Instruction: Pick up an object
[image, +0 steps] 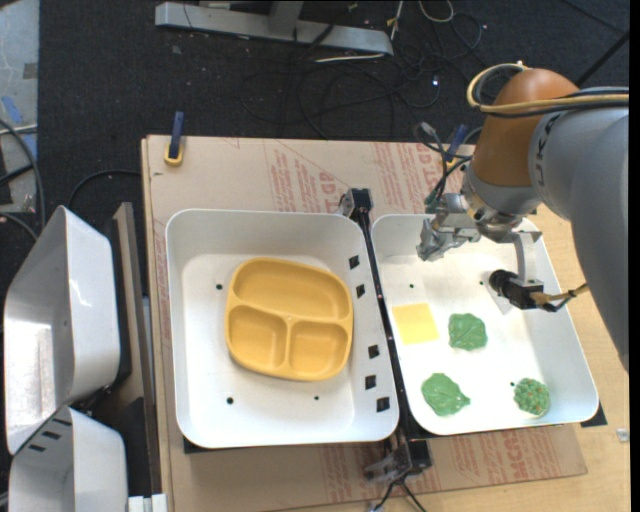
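Gripper (437, 247), finger state unclear from above, should drop squarely over the yellow square (415, 323) before closing.

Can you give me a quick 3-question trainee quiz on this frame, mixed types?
1. True or false: the yellow divided tray lies in the right bin.
2. How many green pieces lie in the right bin?
3. Multiple choice: the yellow square sits (A) inside the tray, (B) in the right bin near the divider, (C) on the cardboard.

Key:
1. False; it lies in the left bin.
2. Three.
3. B.
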